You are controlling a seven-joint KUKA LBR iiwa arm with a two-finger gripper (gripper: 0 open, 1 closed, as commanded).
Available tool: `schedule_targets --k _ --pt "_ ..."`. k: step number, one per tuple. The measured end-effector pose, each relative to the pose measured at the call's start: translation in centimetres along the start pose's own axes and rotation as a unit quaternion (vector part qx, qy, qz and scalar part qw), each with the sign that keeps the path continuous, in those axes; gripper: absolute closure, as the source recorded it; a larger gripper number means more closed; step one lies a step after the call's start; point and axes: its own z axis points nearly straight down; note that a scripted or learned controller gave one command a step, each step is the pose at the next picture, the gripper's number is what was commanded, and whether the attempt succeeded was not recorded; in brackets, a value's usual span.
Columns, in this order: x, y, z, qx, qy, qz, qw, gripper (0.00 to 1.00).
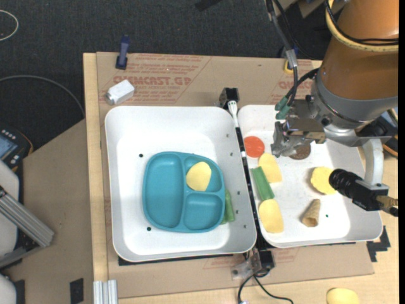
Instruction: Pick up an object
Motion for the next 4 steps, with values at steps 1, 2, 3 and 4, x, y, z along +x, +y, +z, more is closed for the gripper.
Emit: schedule_targets --k 1,2,3,4 --pt "6.6 0.0 0.2 -0.003 0.002 -0.006 1.0 1.0" --pt "6.3 0.1 -0.9 -0.005 0.001 -0.003 1.0 1.0" --pt "6.3 0.1 -1.9 -0.006 0.001 -0.003 1.0 1.0" --pt "6.3 0.2 -2.9 -0.007 0.001 -0.003 1.0 1.0"
